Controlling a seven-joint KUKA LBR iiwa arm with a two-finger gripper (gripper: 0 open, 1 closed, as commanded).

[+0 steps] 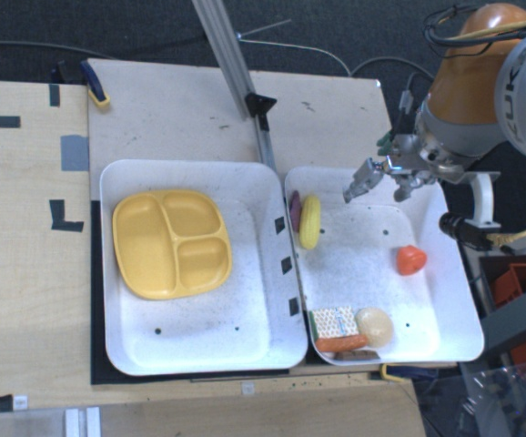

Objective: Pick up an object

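Near edge of the right bin (463, 340): three items bunched against the front wall. These were a checkered white packet (333, 320), an orange carrot-like piece (340, 342) just below it and touching, and a pale round ball (374, 326) beside both. Likely they slid there. Tight cluster against a wall, so a poor first target in my view.

Left bin (126, 335) held a yellow divided tray (171, 242), lying flat in the upper-left part, nothing on it. It was wide and shallow, hard to pinch, so I'd skip it.

Mid right bin: a small orange-red object (411, 259) sat alone on the floor, well apart from everything. That looked like the easiest pick, with open space all round.

Along the right bin's left wall: a yellow banana-like item (309, 221), lengthwise along the wall, with a dark purple piece (294, 212) wedged between it and the rim. The wall would block one side.

Far end: the gripper (380, 177) hung over the right bin's back-right corner, tilted, clear of all items. The fingers looked spread apart with nothing between them, though small and a bit blurred. My read: approach stage, nothing grasped yet.

Beyond the bins, on the desk (172, 107), a slanted metal rail (223, 39) ran toward the gap between them, and a yellow-blue clip (95, 85) sat at the far left corner.
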